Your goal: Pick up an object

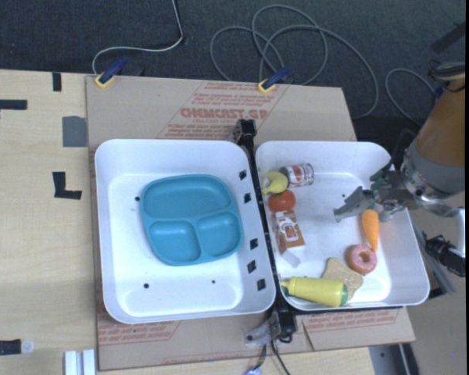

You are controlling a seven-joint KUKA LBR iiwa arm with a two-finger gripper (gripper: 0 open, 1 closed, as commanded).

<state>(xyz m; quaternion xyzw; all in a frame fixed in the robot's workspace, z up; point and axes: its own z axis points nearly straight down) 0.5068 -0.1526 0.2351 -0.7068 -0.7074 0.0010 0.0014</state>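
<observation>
My gripper (369, 201) hovers spread, holding nothing, 12 o'clock of 1 small orange plastic carrot (370, 230): light, rigid, slick; best pinched mid-body.

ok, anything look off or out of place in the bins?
Nothing spilled or broken. The toy food is just jumbled in the right bin: the yellow bottle lies on its side along the near wall, and the can is tipped over. The blue divided plate sits flat in the left bin.
</observation>
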